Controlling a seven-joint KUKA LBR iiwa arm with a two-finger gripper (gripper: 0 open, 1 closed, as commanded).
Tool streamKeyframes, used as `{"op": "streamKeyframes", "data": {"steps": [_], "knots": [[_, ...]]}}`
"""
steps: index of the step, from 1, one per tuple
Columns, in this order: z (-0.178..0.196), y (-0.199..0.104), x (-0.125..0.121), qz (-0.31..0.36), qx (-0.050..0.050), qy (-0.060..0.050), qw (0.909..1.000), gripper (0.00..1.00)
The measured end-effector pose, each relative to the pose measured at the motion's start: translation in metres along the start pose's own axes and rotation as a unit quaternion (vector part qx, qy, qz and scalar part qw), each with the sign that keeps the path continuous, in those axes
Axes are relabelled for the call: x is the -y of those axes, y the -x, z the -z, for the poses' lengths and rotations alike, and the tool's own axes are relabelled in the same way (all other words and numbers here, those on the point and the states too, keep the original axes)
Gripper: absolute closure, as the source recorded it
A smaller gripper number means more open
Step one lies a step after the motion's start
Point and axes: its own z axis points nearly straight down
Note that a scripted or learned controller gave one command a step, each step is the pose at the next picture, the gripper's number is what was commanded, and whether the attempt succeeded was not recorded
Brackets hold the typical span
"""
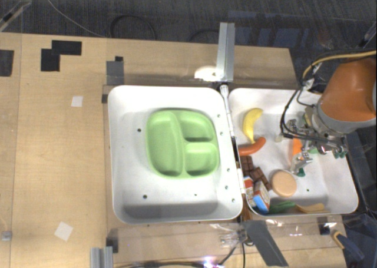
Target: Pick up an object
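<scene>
Camera view inspection, with positions referred to the metal divider post [225, 55] that stands at the far edge between the two bins. Left of the post, the left bin [126, 161] is seen to contain one green compartment tray [181, 142], lying flat near its middle with three sections. Right of the post, the right bin [339, 193] is seen to contain several objects: a yellow banana [251, 123] lies nearest the post; a red sausage-shaped piece [251, 146] is found just beyond it, close to the shared bin wall; a brown block [253, 174] and a red-and-blue package [258, 196] are ranged along that wall toward the near edge; a round tan disc [284, 184] sits near the bin's middle, with a green item [283, 206] and a tan flat piece [310, 207] at the near wall. An orange object [294, 147], partly hidden, is noted beside the gripper [303, 158], farther right of the post. The arm's orange band [351, 93] is seen above it. The gripper's state cannot be told, and no object can be confirmed as grasped.
</scene>
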Motion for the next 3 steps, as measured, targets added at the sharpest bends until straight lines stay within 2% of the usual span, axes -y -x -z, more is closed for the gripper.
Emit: {"op": "streamKeyframes", "data": {"steps": [1, 2, 3], "knots": [[0.001, -0.045, 0.005, -0.08, 0.001, 0.0, 0.9968, 0.0], [0.016, -0.039, 0.005, -0.077, 0.01, -0.003, 0.997, 1.0], [0.145, 0.078, 0.032, 0.011, 0.001, 0.0, 0.9999, 1.0]]}}
